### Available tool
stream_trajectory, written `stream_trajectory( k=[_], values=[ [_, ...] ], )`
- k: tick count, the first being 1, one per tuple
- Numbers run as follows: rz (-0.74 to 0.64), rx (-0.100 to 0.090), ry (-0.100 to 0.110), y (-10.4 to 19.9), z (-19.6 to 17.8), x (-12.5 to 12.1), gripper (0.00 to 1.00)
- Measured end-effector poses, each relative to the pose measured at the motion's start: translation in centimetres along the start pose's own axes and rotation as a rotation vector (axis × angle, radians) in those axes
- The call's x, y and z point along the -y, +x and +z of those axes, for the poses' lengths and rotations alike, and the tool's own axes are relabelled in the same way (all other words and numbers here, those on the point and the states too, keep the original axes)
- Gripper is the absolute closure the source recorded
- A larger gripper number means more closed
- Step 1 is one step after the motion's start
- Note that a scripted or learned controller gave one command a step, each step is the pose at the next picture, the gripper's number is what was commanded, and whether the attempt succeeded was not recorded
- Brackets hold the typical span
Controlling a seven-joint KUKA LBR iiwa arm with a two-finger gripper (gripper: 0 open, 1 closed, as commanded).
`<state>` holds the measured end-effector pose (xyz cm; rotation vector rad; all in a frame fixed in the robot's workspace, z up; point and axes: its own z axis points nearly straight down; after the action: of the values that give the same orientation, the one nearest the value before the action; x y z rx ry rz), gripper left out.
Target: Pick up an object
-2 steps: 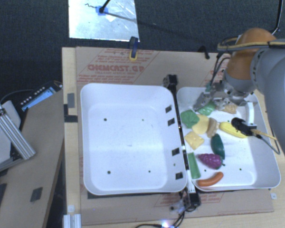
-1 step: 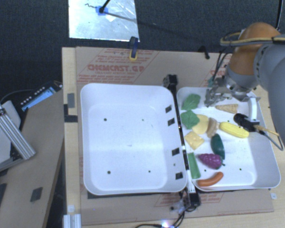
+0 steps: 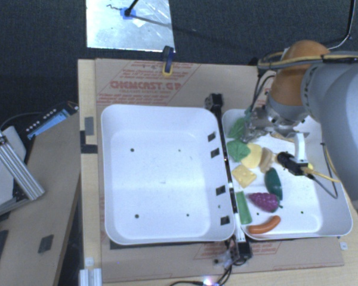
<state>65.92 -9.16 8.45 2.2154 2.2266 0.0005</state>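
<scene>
Two shallow white bins sat side by side on a printed cardboard sheet (image 3: 144,82). The left bin (image 3: 161,113) and the right bin (image 3: 331,216) met along a row of black clips (image 3: 218,154).

The grey arm reached in from the right, and its claw (image 3: 249,133) was low over the far left corner of the right bin. Its tip was just beside a dark green leafy toy (image 3: 236,127), on that toy's right edge. Whether the claw was apart or together could not be told from this slant, nor whether it touched the leafy toy. Nothing could be seen clamped in it.

Several toy foods lay in the left half of the right bin:
- A light green lettuce piece (image 3: 237,149) lay just near of the leafy toy.
- A pale yellow lump (image 3: 254,155) touched the lettuce piece on its right.
- A small tan piece (image 3: 267,160) lay against the lump's right side.
- A yellow cheese wedge (image 3: 244,175) lay near of the lettuce.
- A dark green pepper (image 3: 274,183) lay to the right of the wedge.
- A purple bunch of grapes (image 3: 264,201) lay just near of the pepper.
- A green strip (image 3: 243,208) ran along the bin's left wall beside the grapes.
- An orange sausage (image 3: 264,224) lay nearest of all, close to the near wall
</scene>
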Motion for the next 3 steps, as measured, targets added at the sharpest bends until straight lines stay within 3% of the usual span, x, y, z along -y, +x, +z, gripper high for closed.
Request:
stream_trajectory(
  k=[1,2,3],
  values=[
    [0.001,0.000,-0.001,-0.1,-0.1,0.0,0.00],
    [0.005,-0.001,0.002,-0.3,-0.3,6.8,0.00],
    [0.001,-0.001,-0.015,-0.2,-1.8,6.1,1.00]
  ],
)
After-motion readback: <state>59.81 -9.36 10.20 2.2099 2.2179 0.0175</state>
